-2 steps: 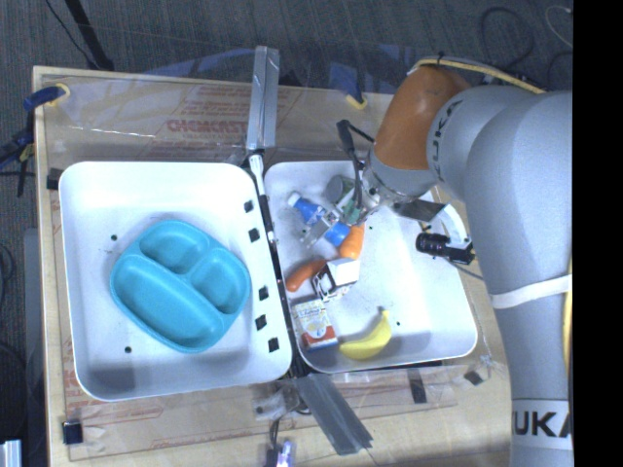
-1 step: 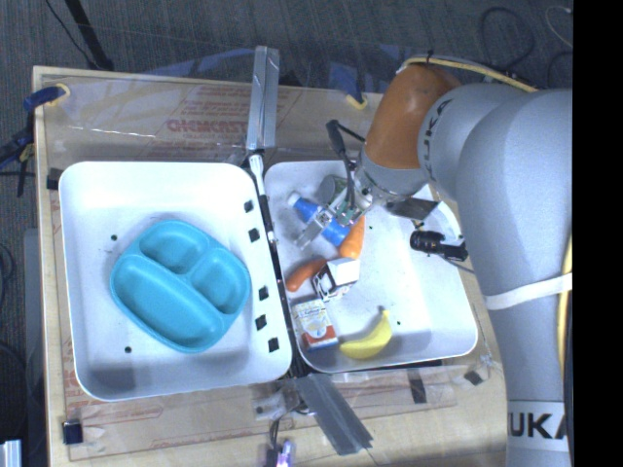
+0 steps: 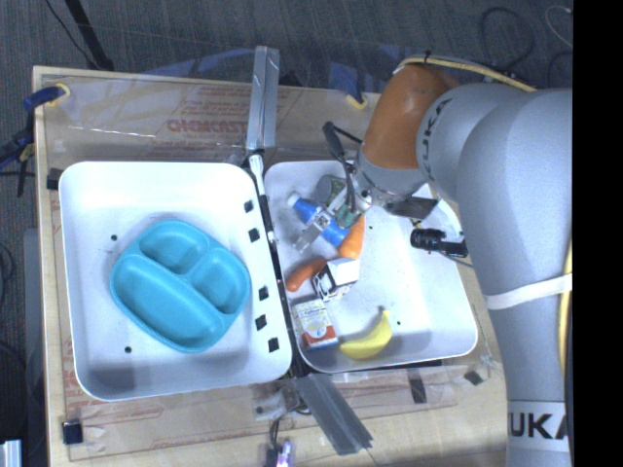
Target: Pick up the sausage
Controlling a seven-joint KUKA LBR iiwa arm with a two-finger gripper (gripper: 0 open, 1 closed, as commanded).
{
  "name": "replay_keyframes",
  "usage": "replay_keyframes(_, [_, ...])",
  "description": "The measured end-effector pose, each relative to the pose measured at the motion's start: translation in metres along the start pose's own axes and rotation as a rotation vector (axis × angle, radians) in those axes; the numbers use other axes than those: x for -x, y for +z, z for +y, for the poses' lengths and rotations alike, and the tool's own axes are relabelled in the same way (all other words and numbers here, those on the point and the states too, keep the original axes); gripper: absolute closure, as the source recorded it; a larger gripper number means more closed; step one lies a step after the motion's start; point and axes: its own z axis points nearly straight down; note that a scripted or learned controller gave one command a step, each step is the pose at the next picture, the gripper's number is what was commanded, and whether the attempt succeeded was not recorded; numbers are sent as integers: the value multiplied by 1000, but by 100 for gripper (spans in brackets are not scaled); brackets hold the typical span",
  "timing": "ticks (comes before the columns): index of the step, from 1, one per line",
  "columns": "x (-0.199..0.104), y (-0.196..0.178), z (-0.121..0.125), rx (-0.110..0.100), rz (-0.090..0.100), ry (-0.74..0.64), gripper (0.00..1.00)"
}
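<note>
Camera view — one sausage [image 3: 305, 273], one banana [image 3: 368, 338], one blue plate [image 3: 180, 282], two bins, hand [image 3: 336, 207] grip unclear.

Robotics lab, as I read it from my remote feed.
Grey KUKA arm [image 3: 506, 193] over a taped wooden bench [image 3: 146, 115] with two white bins [image 3: 88, 261], cables on dark carpet [image 3: 146, 17].

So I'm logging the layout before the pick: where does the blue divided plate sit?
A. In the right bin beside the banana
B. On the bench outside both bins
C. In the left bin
C: the blue divided plate lies in the left bin, while the banana is in the right bin.
</note>
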Motion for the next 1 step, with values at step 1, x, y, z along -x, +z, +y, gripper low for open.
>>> replay_keyframes(1, [-8,0,3,3,1,-72,0])
